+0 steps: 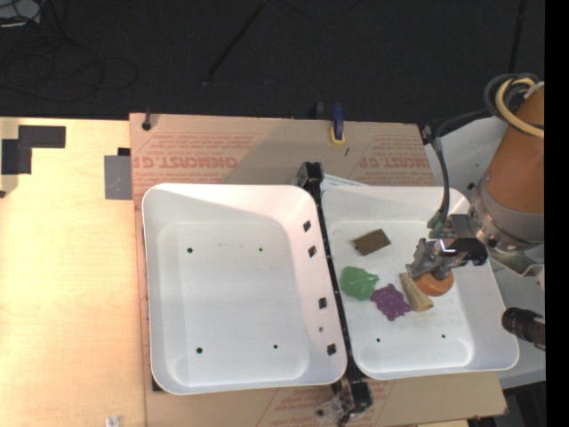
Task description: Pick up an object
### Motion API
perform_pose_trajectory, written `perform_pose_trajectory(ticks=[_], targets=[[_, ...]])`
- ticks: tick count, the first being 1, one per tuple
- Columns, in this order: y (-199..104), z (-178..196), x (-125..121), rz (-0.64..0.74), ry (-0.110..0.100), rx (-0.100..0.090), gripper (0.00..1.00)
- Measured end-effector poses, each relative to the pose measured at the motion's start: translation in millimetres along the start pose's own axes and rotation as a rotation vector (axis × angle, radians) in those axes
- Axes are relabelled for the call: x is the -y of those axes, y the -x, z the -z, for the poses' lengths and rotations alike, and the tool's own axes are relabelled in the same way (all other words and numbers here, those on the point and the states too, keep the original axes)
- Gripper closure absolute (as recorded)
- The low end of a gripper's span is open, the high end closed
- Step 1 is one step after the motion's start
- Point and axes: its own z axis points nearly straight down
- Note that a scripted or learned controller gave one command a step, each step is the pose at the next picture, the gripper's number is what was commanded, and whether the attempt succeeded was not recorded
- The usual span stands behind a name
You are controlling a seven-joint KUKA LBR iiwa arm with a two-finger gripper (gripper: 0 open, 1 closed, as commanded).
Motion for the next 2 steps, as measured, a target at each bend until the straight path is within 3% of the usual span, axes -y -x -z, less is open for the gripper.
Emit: perform_pose_trajectory(ticks=[1,2], targets=[[-57,42,-47,0.003,0.023,0.003,1.0],[-131,97,-89,0.004,0.025,0.002,1.0]])
